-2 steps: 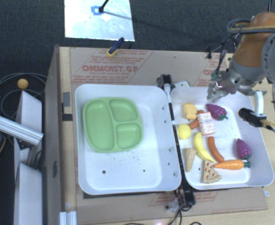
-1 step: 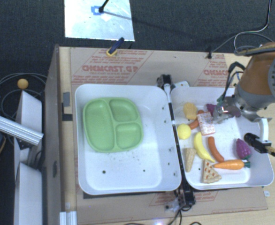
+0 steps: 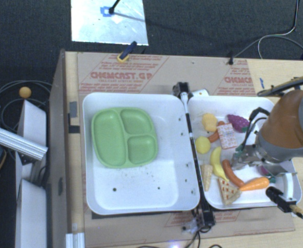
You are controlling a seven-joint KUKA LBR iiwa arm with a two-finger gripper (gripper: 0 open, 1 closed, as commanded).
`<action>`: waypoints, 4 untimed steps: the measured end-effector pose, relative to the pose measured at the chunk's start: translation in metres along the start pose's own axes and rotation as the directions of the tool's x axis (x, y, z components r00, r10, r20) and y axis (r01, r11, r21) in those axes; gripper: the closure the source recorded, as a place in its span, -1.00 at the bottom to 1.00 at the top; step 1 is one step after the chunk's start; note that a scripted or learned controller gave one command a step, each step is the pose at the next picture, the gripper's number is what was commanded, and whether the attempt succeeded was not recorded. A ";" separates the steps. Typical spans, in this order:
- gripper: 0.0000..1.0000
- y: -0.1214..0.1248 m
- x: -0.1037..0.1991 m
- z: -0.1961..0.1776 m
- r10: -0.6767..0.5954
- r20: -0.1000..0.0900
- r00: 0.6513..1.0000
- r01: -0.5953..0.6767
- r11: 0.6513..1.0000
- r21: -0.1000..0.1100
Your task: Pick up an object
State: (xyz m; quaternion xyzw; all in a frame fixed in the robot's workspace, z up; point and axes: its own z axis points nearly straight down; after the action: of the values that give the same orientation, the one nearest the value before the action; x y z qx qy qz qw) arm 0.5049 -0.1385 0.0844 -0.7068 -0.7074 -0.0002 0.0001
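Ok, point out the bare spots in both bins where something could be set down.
Left white bin: bare floor below and right of the green divided plastic tray. Right white bin: crowded with toy food, from the yellow lemon to the orange carrot.

Even overhead light, glare on the silver sheet (image 3: 109, 13) (top), soft shadows, perhaps slight blur throughout.

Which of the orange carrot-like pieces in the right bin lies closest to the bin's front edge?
The larger carrot, lying crosswise near the front right corner; the smaller orange piece sits farther back.
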 end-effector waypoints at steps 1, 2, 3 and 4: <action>-1.00 0.082 -0.031 -0.071 -0.002 0.002 1.000 0.002 1.000 -0.005; -1.00 0.012 -0.019 -0.034 0.000 0.000 1.000 0.000 1.000 0.001; -1.00 -0.018 -0.017 0.000 0.000 0.001 1.000 0.000 1.000 -0.002; 1.00 -0.017 -0.017 -0.011 -0.002 0.001 1.000 0.002 1.000 -0.005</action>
State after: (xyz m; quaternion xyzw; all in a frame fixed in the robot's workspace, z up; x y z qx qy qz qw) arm 0.4883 -0.1552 0.0950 -0.7060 -0.7082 -0.0016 -0.0020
